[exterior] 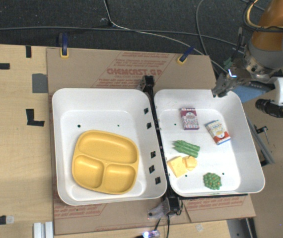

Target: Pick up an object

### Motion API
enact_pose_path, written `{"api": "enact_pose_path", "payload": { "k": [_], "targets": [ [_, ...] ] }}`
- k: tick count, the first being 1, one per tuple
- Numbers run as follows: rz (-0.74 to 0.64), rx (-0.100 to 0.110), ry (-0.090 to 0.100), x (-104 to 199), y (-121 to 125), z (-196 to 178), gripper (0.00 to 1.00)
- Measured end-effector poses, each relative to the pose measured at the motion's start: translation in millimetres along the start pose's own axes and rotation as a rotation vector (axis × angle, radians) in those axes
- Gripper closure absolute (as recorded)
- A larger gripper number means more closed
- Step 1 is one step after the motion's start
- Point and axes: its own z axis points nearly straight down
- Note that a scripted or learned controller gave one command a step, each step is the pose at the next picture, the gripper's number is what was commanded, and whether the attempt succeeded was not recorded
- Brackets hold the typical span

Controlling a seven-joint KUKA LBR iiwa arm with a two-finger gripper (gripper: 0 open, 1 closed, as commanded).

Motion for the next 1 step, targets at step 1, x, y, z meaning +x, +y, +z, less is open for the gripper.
{"api": "enact_pose_path", "payload": {
  "k": [1],
  "targets": [
    [-0.004,0.007,0.003,58.0,-4.2,12.2,1.00]
  ]
}}
